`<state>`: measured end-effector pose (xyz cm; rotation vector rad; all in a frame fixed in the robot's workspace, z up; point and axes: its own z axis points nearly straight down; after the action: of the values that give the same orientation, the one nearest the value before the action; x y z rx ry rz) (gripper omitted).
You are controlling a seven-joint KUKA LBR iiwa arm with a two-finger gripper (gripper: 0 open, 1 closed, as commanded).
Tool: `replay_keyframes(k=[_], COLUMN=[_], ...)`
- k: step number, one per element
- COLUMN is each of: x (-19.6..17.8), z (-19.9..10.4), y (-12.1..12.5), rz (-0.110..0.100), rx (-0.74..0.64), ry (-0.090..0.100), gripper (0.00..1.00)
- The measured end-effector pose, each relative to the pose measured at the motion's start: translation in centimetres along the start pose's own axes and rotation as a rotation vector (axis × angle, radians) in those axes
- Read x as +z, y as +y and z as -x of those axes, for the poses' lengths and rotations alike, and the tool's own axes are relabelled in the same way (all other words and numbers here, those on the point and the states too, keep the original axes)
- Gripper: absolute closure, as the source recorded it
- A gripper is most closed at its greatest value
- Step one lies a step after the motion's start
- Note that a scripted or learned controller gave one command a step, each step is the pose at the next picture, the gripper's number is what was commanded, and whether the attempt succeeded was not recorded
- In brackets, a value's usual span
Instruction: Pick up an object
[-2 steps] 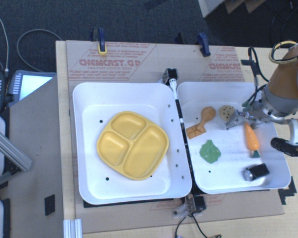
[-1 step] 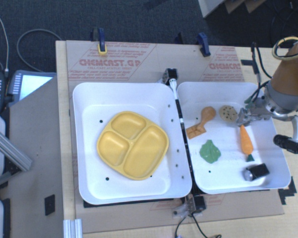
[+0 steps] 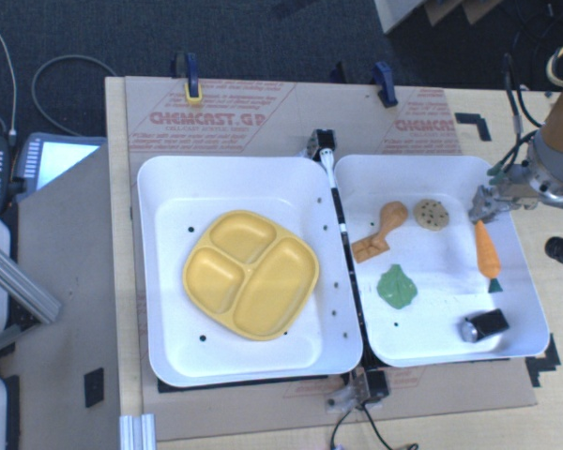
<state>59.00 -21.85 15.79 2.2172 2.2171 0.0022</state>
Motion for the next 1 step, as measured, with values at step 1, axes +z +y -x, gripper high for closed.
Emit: replay_keyframes(k=[1], x=[-6.39], z=[0.33], y=[-0.01], rz=[0.002], rx=[0.0], ry=[0.0], gripper=[1.0])
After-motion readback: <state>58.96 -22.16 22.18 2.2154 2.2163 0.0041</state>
